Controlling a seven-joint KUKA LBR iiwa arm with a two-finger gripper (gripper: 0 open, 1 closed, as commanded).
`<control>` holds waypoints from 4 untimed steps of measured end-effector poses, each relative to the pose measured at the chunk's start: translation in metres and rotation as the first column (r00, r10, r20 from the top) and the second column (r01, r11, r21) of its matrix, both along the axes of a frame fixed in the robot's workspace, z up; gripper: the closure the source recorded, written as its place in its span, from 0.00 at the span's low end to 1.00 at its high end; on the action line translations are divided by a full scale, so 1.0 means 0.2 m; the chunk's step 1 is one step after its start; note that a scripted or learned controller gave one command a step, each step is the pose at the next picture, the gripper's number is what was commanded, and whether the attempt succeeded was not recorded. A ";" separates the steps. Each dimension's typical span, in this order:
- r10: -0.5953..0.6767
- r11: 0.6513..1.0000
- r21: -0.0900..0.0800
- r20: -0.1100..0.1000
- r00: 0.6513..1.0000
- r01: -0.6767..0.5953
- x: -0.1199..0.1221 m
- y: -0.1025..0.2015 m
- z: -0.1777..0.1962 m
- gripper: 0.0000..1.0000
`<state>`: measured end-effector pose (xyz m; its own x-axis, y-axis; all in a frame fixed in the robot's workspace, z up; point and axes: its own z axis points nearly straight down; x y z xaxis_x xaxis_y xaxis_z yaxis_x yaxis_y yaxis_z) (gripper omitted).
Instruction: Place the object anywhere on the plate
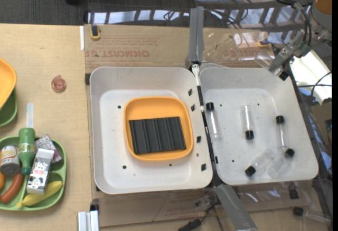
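Note:
An orange plate [158,107] with a dark ribbed slab [158,135] on it lies in the left white bin [105,135]. Several clear tubes with black caps lie in the right white bin [264,95]: one tube [213,120] along its left wall, another tube [246,119] near the middle, a third tube [283,137] to the right, and one [260,163] at the front. My gripper [281,62] hangs above the right bin's far right corner, apart from all the tubes. Nothing shows held in it.
A green tray [50,193] of toy food and an orange bowl [5,85] sit on the wooden table at the left, with a small pink object [59,84] nearby. Brown cardboard [137,50] lies behind the bins. Metal framing and cables [248,13] crowd the far right.

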<state>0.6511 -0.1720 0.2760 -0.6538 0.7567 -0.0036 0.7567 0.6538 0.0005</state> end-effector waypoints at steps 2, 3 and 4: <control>0.281 0.960 -0.001 0.001 0.960 -0.281 0.01 -0.25 0.83 1.00; 0.281 0.960 -0.001 0.001 0.960 -0.281 0.01 -0.25 0.83 0.00; 0.682 0.731 0.001 0.000 0.731 -0.682 -0.06 -0.25 0.55 0.00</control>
